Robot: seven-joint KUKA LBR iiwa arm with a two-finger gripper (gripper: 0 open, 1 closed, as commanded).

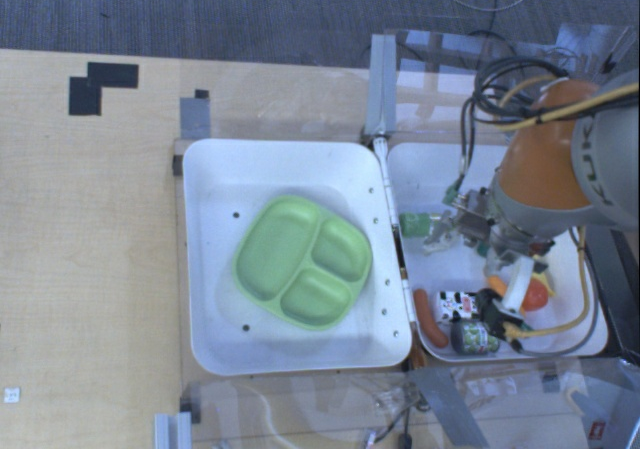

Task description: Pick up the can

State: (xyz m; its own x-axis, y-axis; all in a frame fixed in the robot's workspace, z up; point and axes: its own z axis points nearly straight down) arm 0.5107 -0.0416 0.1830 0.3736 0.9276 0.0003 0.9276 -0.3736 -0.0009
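We see the can (473, 337) lying at the near edge of the right bin (597, 342), just beside a red sausage (427, 317) and a black-and-white carton (458, 304). The gripper (497, 259) hangs above it; we cannot tell its state. A green divided plate (303, 262) sits in the left bin (210, 187).

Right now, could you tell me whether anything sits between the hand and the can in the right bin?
Nothing clearly does. The can lies at the near edge of the right bin, just below the hand. But it is crowded: a black-and-white carton touches its upper side, a red sausage lies to its left, and an orange piece sits to its right.
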